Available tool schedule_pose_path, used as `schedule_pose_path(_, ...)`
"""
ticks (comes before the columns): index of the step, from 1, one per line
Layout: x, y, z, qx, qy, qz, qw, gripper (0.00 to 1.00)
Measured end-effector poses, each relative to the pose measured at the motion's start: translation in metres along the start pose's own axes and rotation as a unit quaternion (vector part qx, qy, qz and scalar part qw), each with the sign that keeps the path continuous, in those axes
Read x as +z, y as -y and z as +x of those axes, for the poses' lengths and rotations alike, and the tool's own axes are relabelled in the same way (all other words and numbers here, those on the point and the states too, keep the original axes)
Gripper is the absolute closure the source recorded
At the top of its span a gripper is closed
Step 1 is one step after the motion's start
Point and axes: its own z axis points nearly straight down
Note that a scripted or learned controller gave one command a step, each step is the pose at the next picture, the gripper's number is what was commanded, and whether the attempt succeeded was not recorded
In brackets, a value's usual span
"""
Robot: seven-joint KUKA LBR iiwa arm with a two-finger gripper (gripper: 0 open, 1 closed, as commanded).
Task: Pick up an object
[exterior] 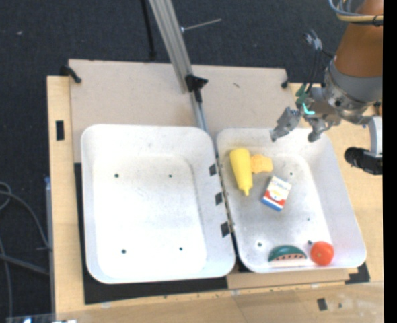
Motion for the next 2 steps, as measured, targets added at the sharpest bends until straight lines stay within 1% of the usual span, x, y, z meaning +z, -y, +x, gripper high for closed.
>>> schedule_pose_path(1, -0.002, -0.001, 0.0, 0.0, 0.0, -0.002, 1.0, 0.0)
schedule_pose_path(2, 0.052, -0.011, -0.001, 0.001, 0.001, 0.0, 1.0, 0.0)
